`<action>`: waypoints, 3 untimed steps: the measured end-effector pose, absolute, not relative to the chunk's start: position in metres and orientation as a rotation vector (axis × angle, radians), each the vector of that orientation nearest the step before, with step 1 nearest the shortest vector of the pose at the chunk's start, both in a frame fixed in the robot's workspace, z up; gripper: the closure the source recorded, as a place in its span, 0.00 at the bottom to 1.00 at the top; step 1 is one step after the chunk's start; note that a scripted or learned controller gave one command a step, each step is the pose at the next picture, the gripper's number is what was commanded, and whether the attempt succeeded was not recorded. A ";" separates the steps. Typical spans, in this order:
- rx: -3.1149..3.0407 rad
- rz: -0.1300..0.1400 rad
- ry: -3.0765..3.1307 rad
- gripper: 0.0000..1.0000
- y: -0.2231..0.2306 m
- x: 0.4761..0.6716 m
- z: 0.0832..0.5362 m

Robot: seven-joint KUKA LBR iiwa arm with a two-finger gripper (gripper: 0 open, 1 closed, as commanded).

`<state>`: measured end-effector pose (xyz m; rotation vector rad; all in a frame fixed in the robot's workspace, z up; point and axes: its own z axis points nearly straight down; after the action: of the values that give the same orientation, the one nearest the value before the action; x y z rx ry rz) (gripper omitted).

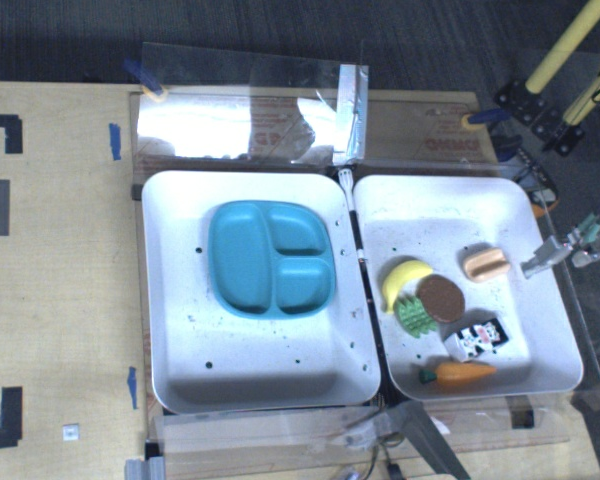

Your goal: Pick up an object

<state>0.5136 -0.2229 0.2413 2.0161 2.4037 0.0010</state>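
We see the gripper [552, 253] at the right rim of the right bin [555, 368], but it's too small and blurred for us to tell how it's set; nothing visibly sits in it.

Nearest candidate from there: the tan roll-shaped object [485, 263], just to the camera's left of the gripper, near but apart. Its long axis runs roughly left-right in the view, more or less in line with our approach direction, so we judge we'd want to close across its short side.

Further out, lower-left in the same bin: brown disc [442, 297] touching the yellow piece [404, 279] and the green spiky piece [414, 316], a tight cluster and a worse pick. Below that, the black-and-white block [479, 339], then the orange carrot [458, 373] lying lengthwise against the near wall, which we think leaves poor clearance.

Left bin [170, 368] holds just the blue divided tray [272, 258], well apart from the gripper.

Our call: short move left and down onto the tan object. Pick not yet made.
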 end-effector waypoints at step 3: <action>2.182 0.004 2.249 0.00 -0.124 0.499 0.087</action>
<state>0.4986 -0.1244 0.0874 2.1821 2.2494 0.0037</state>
